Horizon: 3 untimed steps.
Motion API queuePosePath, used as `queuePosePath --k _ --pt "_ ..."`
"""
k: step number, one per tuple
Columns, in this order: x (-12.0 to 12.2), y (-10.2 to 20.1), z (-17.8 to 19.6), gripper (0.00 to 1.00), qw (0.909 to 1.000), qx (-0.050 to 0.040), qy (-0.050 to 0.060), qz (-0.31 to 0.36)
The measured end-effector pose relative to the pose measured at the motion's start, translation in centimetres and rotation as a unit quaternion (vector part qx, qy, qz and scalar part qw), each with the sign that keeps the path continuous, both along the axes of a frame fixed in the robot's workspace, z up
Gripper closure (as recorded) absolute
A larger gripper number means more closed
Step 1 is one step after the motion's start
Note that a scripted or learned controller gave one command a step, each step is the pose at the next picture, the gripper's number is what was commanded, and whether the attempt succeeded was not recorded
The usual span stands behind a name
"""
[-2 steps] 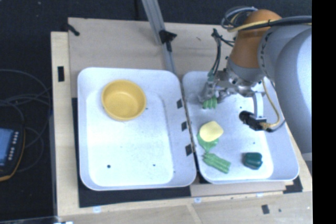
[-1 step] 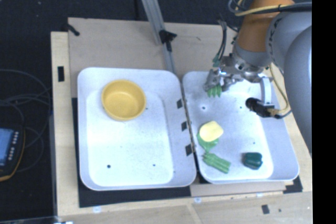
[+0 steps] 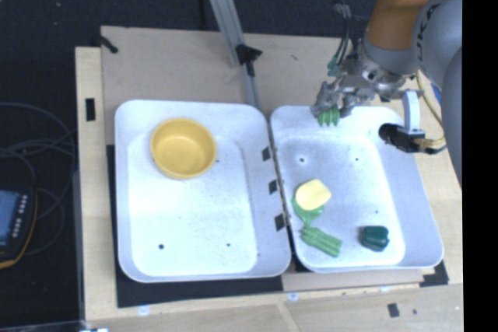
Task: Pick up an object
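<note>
- You are looking down on the gripper (image 3: 330,110), which is hanging over the far rim of the right bin (image 3: 405,190), near that bin's far left corner.
- A small green thing (image 3: 329,117) is showing at the tip of the gripper; you cannot tell from this view whether it is an object caught there or part of the tool, so I am not calling it held, and how the tool is set I cannot tell either.
- The likeliest targets are lying well apart from the gripper, toward the near end of the same bin: a yellow-green lump (image 3: 311,197) close to the bin's left wall, a green elongated piece (image 3: 322,242) just nearer you than it, and a dark green object (image 3: 374,237) toward the near right corner.
- So the move you are facing is running from the far rim toward the camera and down into the bin; the yellow-green lump is the nearest of the three.
- The elongated piece is lying with its long axis slanting from far-left to near-right, so I judge that closing across its short side would suit it best.
- It is also sitting near the left wall, which could be crowding a finger on that side.
- The left bin (image 3: 194,237) is holding a yellow bowl (image 3: 184,148) in its far left part, upright, well apart from the arm.
- I judge the pick as not yet made.
</note>
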State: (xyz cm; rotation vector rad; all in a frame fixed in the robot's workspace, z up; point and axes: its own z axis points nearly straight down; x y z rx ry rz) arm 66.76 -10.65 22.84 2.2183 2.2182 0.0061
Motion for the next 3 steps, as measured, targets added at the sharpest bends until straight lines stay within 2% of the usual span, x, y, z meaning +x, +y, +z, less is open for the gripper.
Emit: queuePosePath --k 1,3 --pt "0.0 -0.1 2.0 1.00 1.0000 0.0003 0.002 0.000" --pt "-1.8 8.9 1.6 1.00 1.0000 0.0005 0.003 0.002"
